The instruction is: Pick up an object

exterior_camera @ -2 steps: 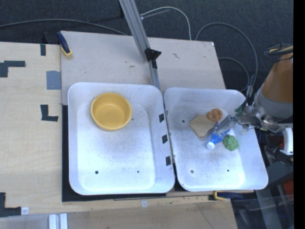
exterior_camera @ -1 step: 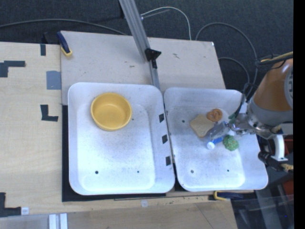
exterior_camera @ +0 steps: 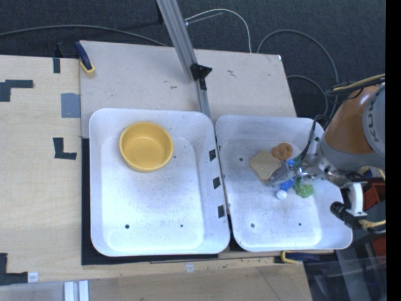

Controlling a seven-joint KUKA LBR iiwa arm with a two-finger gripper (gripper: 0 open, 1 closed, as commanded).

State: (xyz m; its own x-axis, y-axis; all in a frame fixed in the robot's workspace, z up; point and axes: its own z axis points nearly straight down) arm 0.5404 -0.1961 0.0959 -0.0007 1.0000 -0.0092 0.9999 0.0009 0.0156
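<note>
Nearest the camera, the table's (exterior_camera: 37, 231) pale wooden front edge ran under two shallow white bins set side by side. Left bin (exterior_camera: 106, 231) held a yellow bowl (exterior_camera: 146, 145), upright, in its upper left part, apart from the walls. Right bin (exterior_camera: 250, 237) held a small cluster in its upper right part: a tan flat piece (exterior_camera: 264, 164), an orange-brown lump (exterior_camera: 282, 150) just above and right of it, a small white-and-blue item (exterior_camera: 282, 192) below, and a green item (exterior_camera: 304, 190) to the right. End effector (exterior_camera: 294, 173) was down among this cluster, beside the tan piece and just above the blue item. Cannot tell its opening, nor whether anything was grasped. Grey arm with orange band (exterior_camera: 351, 130) reached in from the right.
</note>
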